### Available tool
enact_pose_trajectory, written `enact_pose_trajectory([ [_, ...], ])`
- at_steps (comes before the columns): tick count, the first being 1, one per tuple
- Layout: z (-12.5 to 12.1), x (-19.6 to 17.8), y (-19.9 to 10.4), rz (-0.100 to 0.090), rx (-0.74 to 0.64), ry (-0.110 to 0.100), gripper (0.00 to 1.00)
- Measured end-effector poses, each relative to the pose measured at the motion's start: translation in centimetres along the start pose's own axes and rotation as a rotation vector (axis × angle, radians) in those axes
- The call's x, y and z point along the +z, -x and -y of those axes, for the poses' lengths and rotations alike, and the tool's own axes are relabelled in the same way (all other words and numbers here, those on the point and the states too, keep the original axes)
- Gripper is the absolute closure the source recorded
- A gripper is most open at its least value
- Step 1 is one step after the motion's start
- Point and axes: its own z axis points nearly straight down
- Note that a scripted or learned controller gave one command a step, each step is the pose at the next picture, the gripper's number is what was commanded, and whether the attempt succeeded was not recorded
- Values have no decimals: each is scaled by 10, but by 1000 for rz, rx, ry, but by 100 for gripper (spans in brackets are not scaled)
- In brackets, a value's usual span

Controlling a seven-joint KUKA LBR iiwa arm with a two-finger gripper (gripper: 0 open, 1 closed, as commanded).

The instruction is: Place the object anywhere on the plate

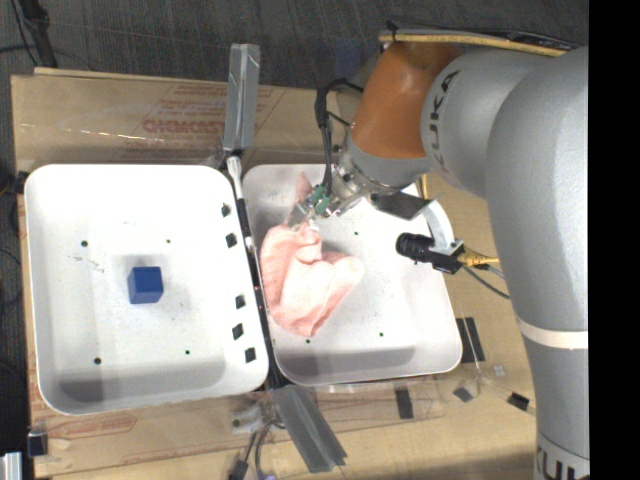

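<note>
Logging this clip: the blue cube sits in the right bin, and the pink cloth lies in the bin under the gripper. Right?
Not quite. The camera view shows the blue cube in the left bin, not the right. The pink cloth does lie in the right bin under the gripper.

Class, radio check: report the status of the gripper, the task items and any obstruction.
Gripper over right bin, at top edge of pink cloth. Blue cube in left bin, untouched. Nothing blocking cube.

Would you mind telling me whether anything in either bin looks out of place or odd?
Yes: a pink cloth lies crumpled in the right bin, one corner drawn up toward the pincer rather than lying flat. The blue cube sits squarely in the left bin; nothing there looks odd.
</note>
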Motion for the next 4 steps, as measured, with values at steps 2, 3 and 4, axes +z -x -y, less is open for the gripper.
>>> enact_pose_trajectory([
  [2,-17,-42,-59,1,-412,0,100],
  [3,-29,-33,-103,2,-813,0,100],
  [4,-46,-45,-155,5,-1068,3,100],
])
